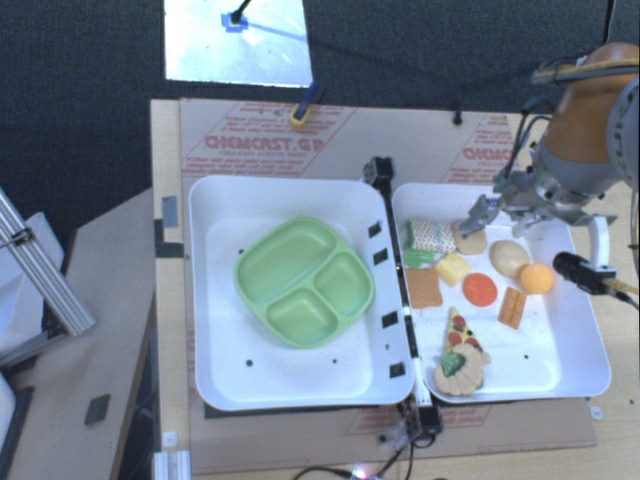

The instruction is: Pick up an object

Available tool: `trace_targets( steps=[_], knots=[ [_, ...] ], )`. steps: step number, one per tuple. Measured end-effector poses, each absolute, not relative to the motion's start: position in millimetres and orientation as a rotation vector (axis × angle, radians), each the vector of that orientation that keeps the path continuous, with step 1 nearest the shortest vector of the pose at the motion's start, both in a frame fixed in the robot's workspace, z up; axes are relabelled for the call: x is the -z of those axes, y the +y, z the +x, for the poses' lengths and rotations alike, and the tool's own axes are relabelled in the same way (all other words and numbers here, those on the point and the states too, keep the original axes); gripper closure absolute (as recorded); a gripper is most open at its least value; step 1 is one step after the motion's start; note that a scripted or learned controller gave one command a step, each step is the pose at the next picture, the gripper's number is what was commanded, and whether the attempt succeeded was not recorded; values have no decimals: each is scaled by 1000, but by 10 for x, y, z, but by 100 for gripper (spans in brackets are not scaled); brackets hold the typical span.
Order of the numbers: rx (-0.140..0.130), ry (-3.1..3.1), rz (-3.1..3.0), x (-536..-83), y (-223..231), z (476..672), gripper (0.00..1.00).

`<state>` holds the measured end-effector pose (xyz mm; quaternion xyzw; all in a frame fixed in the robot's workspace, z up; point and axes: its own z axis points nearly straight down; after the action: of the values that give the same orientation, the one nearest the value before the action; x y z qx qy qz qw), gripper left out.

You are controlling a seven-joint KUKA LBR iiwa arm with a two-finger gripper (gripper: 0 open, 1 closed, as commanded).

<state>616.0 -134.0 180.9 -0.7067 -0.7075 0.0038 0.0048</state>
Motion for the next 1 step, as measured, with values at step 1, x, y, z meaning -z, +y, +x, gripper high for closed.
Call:
trace_targets(
  steps=[1],
  knots=[
    [1,-2226,-2219,-1892,-1339,6191,0]
  ],
)
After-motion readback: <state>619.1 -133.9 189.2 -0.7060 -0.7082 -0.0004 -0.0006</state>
